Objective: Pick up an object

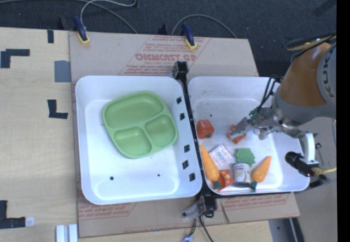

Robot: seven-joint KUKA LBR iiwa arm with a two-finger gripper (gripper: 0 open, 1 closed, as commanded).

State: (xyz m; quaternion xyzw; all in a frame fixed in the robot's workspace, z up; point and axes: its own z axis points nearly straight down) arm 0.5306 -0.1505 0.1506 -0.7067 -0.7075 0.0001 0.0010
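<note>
A robotics lab: cardboard sheet [164, 57] clamped to the counter [33, 126], loose cables [109, 3], white bins [87, 142] under an industrial arm [306, 85]

The arm [306, 93] is a thick rounded body, grey, with a broad orange band above the wrist and part of dark lettering on its right side. Thin black cables curve along it. The wrist narrows to a grey metal pincer [240, 130]. A white bracket with a black fitting hangs below.
</note>
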